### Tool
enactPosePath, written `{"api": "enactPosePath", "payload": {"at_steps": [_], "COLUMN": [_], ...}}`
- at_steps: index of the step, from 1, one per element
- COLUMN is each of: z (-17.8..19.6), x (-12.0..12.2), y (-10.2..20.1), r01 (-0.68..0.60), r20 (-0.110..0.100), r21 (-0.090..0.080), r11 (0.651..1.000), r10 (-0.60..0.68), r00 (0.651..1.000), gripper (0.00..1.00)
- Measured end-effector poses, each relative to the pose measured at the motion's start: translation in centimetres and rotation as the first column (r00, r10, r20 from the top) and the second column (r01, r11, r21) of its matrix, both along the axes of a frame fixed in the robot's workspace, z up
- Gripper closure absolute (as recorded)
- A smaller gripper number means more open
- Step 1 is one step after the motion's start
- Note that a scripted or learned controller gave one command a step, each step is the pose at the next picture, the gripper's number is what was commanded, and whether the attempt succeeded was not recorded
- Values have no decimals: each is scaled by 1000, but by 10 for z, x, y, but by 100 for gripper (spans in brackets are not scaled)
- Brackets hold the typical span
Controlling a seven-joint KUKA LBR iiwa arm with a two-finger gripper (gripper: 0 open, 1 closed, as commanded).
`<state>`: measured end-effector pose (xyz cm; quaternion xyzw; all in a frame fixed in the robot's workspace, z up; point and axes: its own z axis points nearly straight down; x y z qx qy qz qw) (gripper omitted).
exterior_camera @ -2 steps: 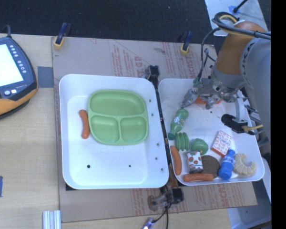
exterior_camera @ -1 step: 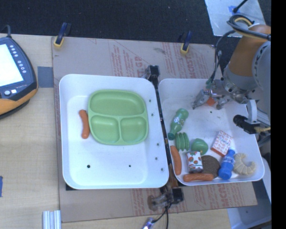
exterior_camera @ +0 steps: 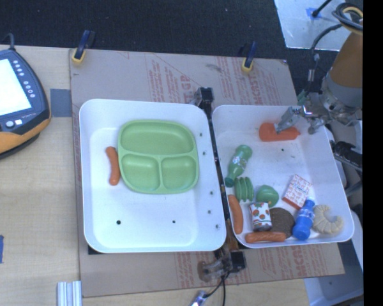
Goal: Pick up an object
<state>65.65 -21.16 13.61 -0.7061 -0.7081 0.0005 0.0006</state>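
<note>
1. Orange toy piece (exterior_camera: pixel 277 132), my likely target, lies in the far part of the right bin (exterior_camera: pixel 319 164), with the gripper (exterior_camera: pixel 286 122) right over its right end.
2. I see 1 grey finger (exterior_camera: pixel 285 120) coming down onto the piece's top edge; I cannot tell from here how wide the jaws stand, or whether the piece sits between them.
3. I judge the approach is set here because the piece lies alone, well apart from the clutter, so there is room to close around it.
4. Nearer me in the same bin the rest crowd together: a green bottle (exterior_camera: pixel 237 162), a red-and-white carton (exterior_camera: pixel 297 190), a blue bottle (exterior_camera: pixel 303 220), a croissant (exterior_camera: pixel 328 222) and 2 sausages (exterior_camera: pixel 264 237).
5. The left bin (exterior_camera: pixel 102 222) holds a green divided plate (exterior_camera: pixel 158 156) with 1 sausage (exterior_camera: pixel 113 166) beside it.
6. The arm (exterior_camera: pixel 348 62) is cut off at the right, and glare blurs the wrist hardware.
</note>
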Motion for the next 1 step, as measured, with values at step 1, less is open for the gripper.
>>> {"api": "enactPosePath", "payload": {"at_steps": [1], "z": [-46], "x": [-10], "y": [47], "r01": [-4], "r20": [-25], "r21": [2], "r11": [1000], "r10": [4], "r00": [1000], "gripper": [0]}}
